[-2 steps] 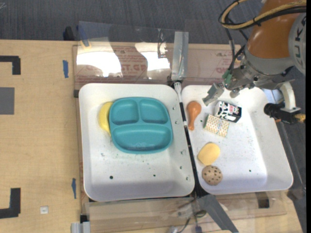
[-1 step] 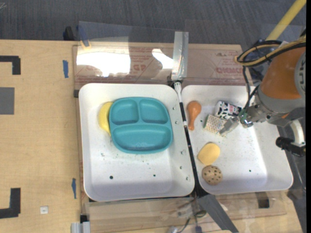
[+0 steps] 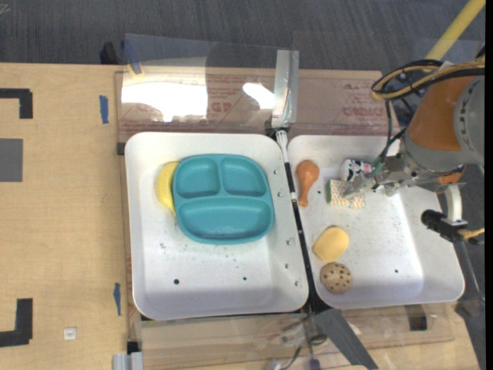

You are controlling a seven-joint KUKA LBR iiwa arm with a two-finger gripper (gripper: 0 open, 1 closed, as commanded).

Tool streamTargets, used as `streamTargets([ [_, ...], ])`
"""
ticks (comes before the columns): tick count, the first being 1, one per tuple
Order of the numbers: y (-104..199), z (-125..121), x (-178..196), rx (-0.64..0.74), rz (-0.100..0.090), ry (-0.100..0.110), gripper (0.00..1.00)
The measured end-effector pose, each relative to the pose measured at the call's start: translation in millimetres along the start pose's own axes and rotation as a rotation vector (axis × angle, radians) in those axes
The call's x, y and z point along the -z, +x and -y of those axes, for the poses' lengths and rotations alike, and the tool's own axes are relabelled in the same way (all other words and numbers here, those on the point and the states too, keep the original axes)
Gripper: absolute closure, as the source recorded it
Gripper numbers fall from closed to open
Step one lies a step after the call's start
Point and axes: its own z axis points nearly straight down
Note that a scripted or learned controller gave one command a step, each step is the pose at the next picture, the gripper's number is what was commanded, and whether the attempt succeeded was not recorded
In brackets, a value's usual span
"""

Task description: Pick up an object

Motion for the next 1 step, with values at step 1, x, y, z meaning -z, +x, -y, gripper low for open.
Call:
streamTargets([
  [1, -12.1, -44.1, 1.0, 0.15, -0.022, 0.077, 0.0],
])
